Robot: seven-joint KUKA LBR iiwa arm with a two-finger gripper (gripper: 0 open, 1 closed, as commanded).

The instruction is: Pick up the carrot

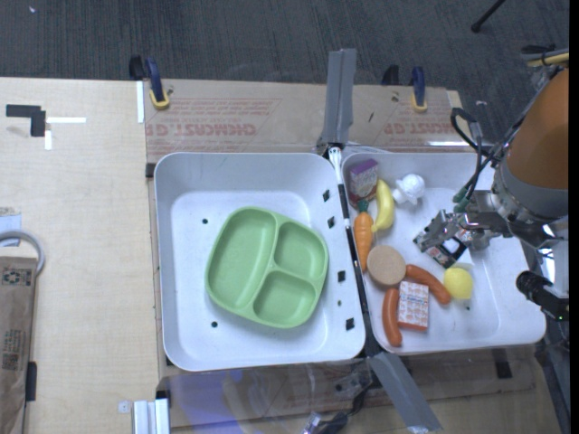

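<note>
The carrot (363,237) is lying in the right bin (488,333), against its left wall, beside the banana (384,206) and just above the round cookie (386,265). The pincer (441,240) is hovering well to the carrot's right, near the lemon (459,282); whether it is apart or together cannot be told.

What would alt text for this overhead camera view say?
A robot gripper hovers in the right bin, apart from the carrot lying by its left wall among toy foods. The left bin holds a green divided plate.
</note>
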